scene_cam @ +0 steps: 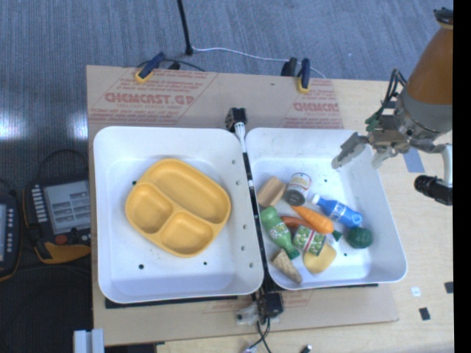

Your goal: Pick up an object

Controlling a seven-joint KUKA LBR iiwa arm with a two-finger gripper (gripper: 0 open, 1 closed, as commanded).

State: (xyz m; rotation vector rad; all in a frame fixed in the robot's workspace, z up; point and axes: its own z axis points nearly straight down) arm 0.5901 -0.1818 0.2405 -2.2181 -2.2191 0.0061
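The right bin holds a pile of toy foods: a tan roll, a small tin can, a blue bottle, an orange carrot, a green bottle, a dark green lump, a yellow piece and a tan wedge. My gripper hangs over the bin's far right part, above and behind the blue bottle. It is open, with nothing between its fingers.
The left bin carries a yellow divided plate. Both bins rest on a brown board held by clamps at the back. A black clip sits where the bins meet.
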